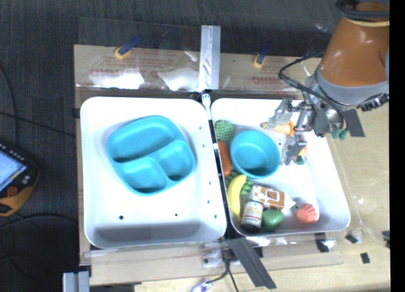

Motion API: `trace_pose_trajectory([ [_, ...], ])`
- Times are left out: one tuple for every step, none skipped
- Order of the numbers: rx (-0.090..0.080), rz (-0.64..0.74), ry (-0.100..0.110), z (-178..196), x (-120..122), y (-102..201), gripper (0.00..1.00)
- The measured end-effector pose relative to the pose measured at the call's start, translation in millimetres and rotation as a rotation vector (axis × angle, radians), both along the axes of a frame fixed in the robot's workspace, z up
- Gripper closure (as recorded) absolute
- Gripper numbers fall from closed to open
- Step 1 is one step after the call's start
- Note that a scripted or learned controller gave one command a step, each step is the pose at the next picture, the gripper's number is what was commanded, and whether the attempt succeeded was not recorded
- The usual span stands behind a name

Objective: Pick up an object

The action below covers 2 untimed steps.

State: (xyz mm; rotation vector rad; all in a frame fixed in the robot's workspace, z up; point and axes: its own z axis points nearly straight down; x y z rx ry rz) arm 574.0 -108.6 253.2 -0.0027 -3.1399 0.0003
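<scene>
camera view: two white bins side by side, arm reaching in from the right.
left bin (pixel 95 218): blue divided tray (pixel 150 152) sits in its middle.
right bin (pixel 334 189): blue bowl (pixel 254 153) near its centre; banana (pixel 236 194), small carton (pixel 268 196), little bottle (pixel 252 215) and an orange-pink piece (pixel 306 213) along its near edge.
gripper (pixel 292 134): hovers over the right bin's far right corner, beside the bowl; can't tell how wide it stands or whether anything is in it.

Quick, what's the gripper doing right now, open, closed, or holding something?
Gripper: over the right white bin, beside the blue round bowl; whether open or closed cannot be told, and nothing visibly held.
</scene>
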Motion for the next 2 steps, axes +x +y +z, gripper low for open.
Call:
trace_pose_trajectory([
  [-0.004,0.047,-0.004,-157,23,-5,0.0],
  [-0.004,0.178,-0.016,-163,63,-50,0.0],
])
